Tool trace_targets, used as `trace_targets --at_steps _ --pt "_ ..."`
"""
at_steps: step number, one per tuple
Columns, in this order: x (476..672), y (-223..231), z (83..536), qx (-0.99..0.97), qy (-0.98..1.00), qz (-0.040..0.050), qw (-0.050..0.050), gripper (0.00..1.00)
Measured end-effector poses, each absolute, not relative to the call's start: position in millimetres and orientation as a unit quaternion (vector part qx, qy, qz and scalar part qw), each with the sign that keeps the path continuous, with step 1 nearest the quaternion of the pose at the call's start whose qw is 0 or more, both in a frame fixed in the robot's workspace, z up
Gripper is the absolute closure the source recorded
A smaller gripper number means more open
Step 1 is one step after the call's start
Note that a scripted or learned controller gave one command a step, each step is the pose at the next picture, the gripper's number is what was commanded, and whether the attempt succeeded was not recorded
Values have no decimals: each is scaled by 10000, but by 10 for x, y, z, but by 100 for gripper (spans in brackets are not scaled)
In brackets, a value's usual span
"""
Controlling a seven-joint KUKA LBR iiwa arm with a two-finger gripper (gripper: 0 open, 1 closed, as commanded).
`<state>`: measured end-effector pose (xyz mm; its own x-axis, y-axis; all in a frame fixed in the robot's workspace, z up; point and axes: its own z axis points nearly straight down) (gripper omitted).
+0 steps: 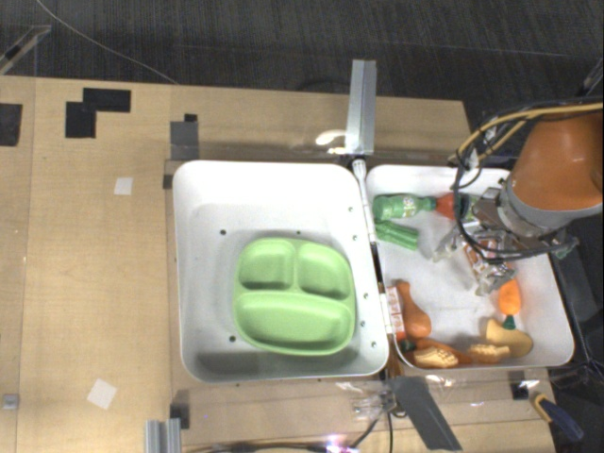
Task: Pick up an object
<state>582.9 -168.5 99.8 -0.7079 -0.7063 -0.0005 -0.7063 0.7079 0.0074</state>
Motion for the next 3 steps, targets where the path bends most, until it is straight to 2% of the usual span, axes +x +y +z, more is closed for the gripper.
trace_targets --at_steps 1,2,3 --pt "5231 -1814 901 4073 -9132 40 -75 0" --pt "5275 -1800 899 3751 -9270 32 -55 0" --pt "5013 -1582 908 3922 -9198 53 -82 0"
